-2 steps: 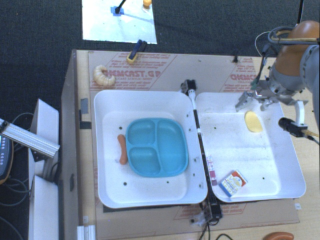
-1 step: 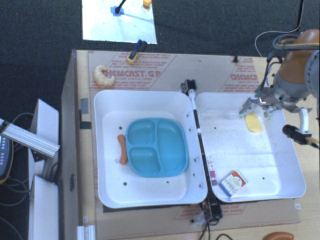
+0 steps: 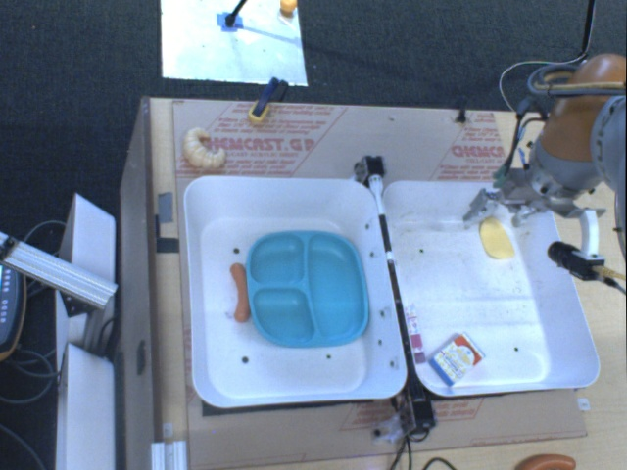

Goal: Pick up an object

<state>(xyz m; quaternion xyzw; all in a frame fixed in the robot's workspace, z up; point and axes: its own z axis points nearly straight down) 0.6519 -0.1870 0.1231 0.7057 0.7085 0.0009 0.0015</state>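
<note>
In the right bin (image 3: 563, 365) a pale yellow, banana-like piece (image 3: 497, 240) lies near the far wall. My gripper (image 3: 499, 211) hangs just above its far end, fingers spread open to either side, with nothing between them. A small white, blue and orange box (image 3: 456, 357) lies at the bin's near left. In the left bin (image 3: 211, 360) there is a blue divided plate (image 3: 309, 287), and an orange sausage (image 3: 239, 292) lies beside the plate's left edge.
The grey arm with its orange band (image 3: 588, 116) comes in over the right bin's far right corner. A cream ridged toy (image 3: 204, 148) and a yellow-and-blue tool (image 3: 265, 101) lie on the cardboard behind the left bin. A divider rail (image 3: 390, 262) separates the bins.
</note>
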